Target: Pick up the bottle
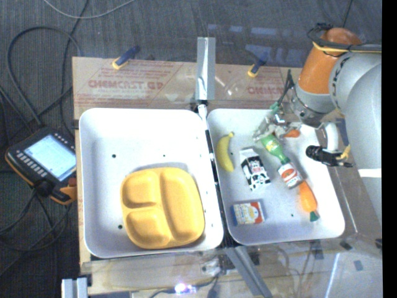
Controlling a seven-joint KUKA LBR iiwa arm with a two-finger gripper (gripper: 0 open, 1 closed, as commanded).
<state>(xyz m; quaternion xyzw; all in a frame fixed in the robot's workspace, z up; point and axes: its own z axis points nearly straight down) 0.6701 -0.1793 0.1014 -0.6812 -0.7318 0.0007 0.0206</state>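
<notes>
A green bottle (272,145) lies slanted in the upper middle of the right bin (329,225). Its lower end points toward a small red-and-white container (290,176). My gripper (276,120) hangs low at the back of the right bin, just above and behind the bottle's upper end. Whether it touches the bottle I cannot tell. The grey arm with its orange band (319,67) reaches in from the upper right.
In the right bin also lie a banana (224,152), a black-and-white carton (255,169), a small box (249,213) and a carrot (308,198). The left bin (99,135) holds a yellow divided tray (162,207). A handheld pendant (43,160) sits left of the bench.
</notes>
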